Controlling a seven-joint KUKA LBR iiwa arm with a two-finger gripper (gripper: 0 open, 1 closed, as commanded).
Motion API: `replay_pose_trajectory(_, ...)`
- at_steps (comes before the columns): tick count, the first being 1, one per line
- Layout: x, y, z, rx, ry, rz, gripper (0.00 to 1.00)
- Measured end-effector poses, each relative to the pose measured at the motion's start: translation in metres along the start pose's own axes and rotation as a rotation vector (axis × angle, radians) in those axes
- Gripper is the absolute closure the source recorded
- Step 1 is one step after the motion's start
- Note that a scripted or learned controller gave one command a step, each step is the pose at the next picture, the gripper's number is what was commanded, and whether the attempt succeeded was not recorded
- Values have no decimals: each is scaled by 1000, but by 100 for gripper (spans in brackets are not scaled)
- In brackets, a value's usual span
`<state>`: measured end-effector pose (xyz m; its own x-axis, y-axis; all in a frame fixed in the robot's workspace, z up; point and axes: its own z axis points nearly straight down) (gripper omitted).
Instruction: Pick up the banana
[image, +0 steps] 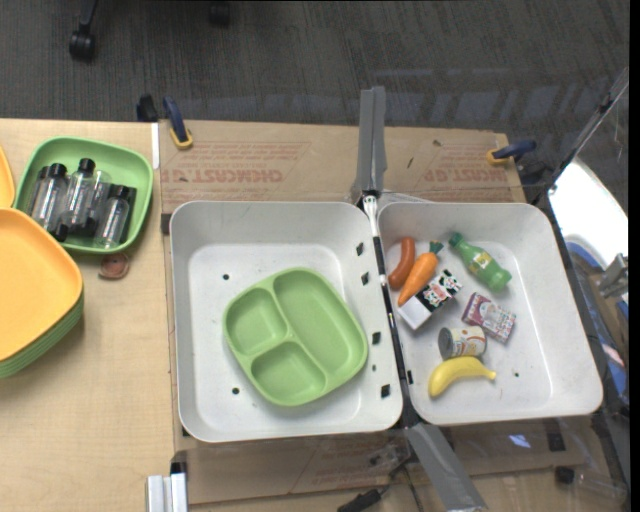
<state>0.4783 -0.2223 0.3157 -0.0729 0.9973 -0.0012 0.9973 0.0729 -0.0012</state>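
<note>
The yellow banana (458, 375) lies near the front of the right bin (560, 300), curved, with its stem end pointing right. Just above it sits a small can (463, 343). Nothing touches the banana from above.
The right bin also holds a carrot (418, 278), a sausage (402, 262), a green bottle (480, 262), a milk carton (430, 298) and a pink packet (489, 318). A green divided plate (293, 335) lies in the left bin (200, 300). Orange plates (35, 295) and a green tray of vials (85, 195) sit at the left.
</note>
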Motion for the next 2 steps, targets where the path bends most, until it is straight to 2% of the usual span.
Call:
replay_pose_trajectory(1, 0, 0, 68, 0, 1, -191, 100)
replay_pose_trajectory(2, 0, 0, 45, -3, -1, -468, 100)
